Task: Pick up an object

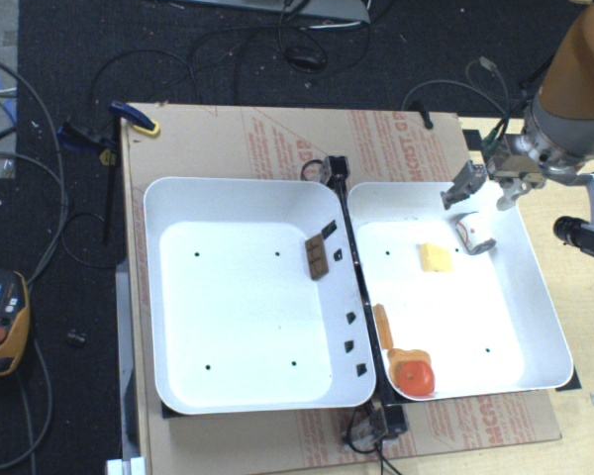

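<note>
One red ball (414,375), one yellow block (436,257); gripper (485,190) spread open, holding nothing.

gripper (487,188) open over right bin (535,295) | yellow block (436,257) below

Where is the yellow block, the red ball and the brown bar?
Yellow block (436,257), camera view, middle of its top.
Red ball (414,376), camera view, centre of its round side.
Brown bar (317,257), camera view, middle of its length.
</note>
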